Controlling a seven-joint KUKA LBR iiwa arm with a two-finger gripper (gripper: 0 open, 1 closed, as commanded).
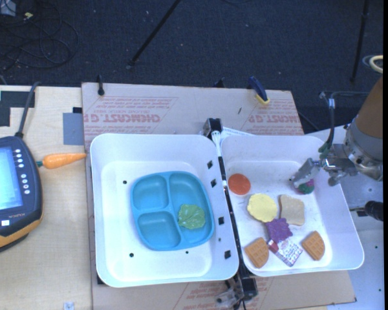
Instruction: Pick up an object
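My gripper (319,174) hangs over the upper right part of the right bin (339,263), its two fingers spread open with nothing between them. A small dark green and purple item (304,186) lies just under the left finger (303,171). Lower in the same bin lie an orange-red disc (238,185), a yellow round piece (262,206), a tan bread slice (292,210), a purple cluster (279,228), two orange waffle-like pieces (257,252) (313,245) and a small printed packet (289,254).
The left bin (110,237) holds a blue divided plate (156,205) with a green leafy piece (192,216) in its right compartment. A toy carrot (61,161) and a control pendant (6,192) lie on the bench to the left. The bins share a raised middle wall (221,199).
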